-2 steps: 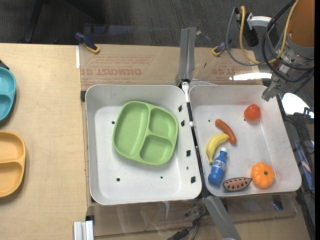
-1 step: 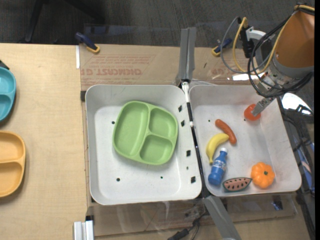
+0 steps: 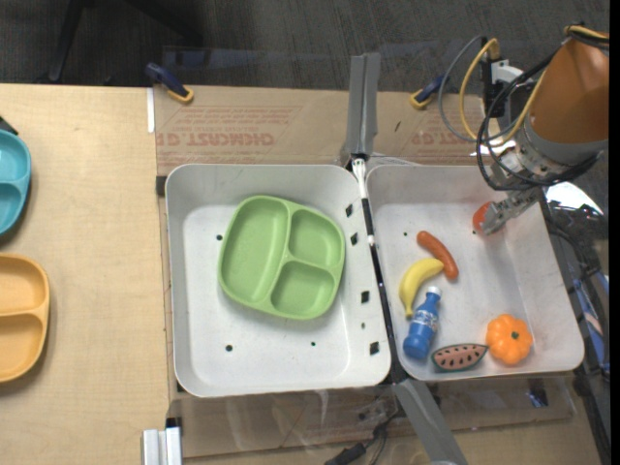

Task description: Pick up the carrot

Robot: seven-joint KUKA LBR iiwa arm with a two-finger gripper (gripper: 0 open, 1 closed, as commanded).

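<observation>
One carrot (image 3: 437, 254) is lying in the right bin (image 3: 513, 279), an orange-red stick slanting from upper left to lower right across the middle of the bin's floor. It is resting free on the white surface, with nothing gripping it. A yellow banana (image 3: 417, 281) is curving just below it, its upper end sitting close to the carrot's lower end. A blue bottle (image 3: 422, 324) is lying just beneath the banana, and a watermelon slice (image 3: 458, 356) is sitting beside the bottle at the bin's near edge. An orange pumpkin (image 3: 509, 339) is sitting next to the slice, toward the bin's near right corner.

The gripper (image 3: 496, 213) is hanging over the far right part of the same bin, up and to the right of the carrot and apart from it. A small reddish patch (image 3: 481, 219) is showing at its tip, and I cannot tell what it is. Whether the gripper is parted or closed cannot be told from this angle. The arm's orange band (image 3: 572, 90) is sitting above it, with looping cables (image 3: 475, 85) trailing alongside.

The left bin (image 3: 203, 356) is carrying a green divided plate (image 3: 282, 257). Farther left, a teal plate (image 3: 10, 192) and a yellow plate (image 3: 19, 318) are lying on the counter (image 3: 77, 163).
</observation>
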